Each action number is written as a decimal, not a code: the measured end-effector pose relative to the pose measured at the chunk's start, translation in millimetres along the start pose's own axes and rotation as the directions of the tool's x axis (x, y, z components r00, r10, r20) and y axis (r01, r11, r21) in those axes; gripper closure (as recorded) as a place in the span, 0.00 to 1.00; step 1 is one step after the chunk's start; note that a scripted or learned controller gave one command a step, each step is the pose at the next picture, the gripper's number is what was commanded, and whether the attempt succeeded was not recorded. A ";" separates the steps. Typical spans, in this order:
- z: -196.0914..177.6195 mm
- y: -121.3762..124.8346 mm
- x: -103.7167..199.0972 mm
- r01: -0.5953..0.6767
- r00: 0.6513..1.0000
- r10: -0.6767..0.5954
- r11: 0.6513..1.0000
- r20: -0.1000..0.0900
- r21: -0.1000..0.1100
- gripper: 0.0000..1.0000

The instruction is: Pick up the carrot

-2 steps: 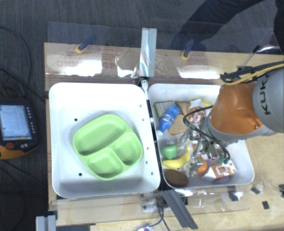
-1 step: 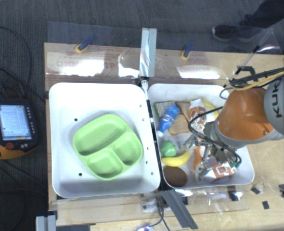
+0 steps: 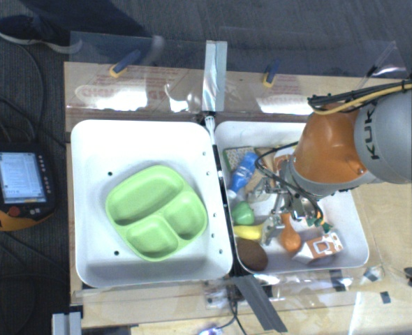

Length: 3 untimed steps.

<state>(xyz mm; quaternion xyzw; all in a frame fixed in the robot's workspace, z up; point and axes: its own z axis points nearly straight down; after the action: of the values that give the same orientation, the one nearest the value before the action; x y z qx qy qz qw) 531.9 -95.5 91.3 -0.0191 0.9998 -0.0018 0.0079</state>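
Carrot pick — approach stage, grasp not yet confirmed.
Tool (image 3: 288, 211) low in the right bin (image 3: 352, 239), finger state impossible to tell; carrot (image 3: 290, 239) just below tool, resting in the bin — lift remaining.

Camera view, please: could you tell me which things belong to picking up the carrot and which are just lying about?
Job: carrot; end effector; right bin.
Lying about: green divided plate; blue bottle; banana; brown potato; handheld controller.
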 end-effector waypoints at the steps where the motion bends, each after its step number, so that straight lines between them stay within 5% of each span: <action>1: 2.0 -28.9 -74.7 -0.191 0.982 0.191 0.982 -0.002 -0.002 0.00; 2: 0.0 -56.1 18.5 -0.119 0.993 0.119 0.993 -0.003 0.001 0.00; 3: -0.4 -30.6 7.0 0.178 0.984 -0.178 0.984 0.001 0.005 0.00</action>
<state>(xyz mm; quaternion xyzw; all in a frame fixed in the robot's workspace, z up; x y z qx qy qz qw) 526.1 -126.3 91.7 -0.1083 0.9941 -0.0048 0.0084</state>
